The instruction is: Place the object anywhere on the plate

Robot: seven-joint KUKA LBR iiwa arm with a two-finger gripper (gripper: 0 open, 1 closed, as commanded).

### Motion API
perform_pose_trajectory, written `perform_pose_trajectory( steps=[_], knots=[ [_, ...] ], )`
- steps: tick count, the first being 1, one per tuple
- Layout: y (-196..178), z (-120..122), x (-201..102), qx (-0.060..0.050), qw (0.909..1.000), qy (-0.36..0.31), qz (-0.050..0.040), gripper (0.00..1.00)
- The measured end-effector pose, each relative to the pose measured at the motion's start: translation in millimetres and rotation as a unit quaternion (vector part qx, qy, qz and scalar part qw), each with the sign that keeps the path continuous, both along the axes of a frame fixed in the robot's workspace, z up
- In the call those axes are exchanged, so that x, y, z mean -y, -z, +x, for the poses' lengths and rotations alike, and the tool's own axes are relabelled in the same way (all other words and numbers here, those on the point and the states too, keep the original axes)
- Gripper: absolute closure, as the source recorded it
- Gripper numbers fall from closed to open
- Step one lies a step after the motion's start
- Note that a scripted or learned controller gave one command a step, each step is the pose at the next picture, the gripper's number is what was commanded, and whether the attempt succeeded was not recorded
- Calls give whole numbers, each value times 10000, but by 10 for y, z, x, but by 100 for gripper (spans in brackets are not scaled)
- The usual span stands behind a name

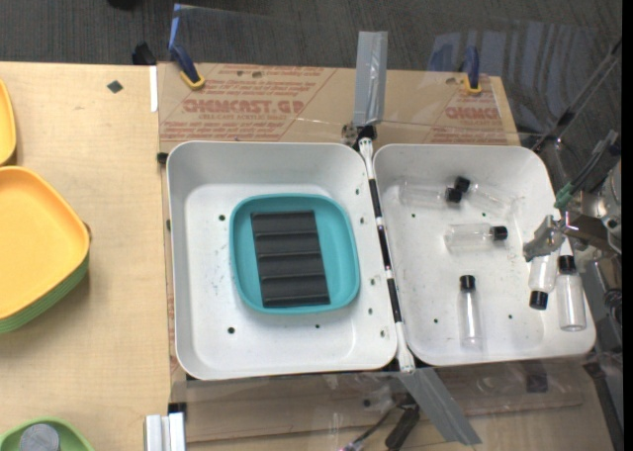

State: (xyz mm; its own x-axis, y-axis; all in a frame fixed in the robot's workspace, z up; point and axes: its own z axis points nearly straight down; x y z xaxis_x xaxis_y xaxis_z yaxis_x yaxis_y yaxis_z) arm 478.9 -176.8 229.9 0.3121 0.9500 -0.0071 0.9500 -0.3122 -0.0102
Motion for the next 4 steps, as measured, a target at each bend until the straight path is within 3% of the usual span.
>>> perform_pose_trajectory(
  steps=[1, 2, 3, 4],
  knots=[
    [-76, 4, 5, -15, 10000, -15, -7, 100],
    [-76, 4, 5, -16, 10000, -15, -7, 0],
    [-1366, -7, 184, 44, 9986, 533, 2, 0],
    [-2033, 40, 374, 41, 9963, 855, 2, 0]
  ],
)
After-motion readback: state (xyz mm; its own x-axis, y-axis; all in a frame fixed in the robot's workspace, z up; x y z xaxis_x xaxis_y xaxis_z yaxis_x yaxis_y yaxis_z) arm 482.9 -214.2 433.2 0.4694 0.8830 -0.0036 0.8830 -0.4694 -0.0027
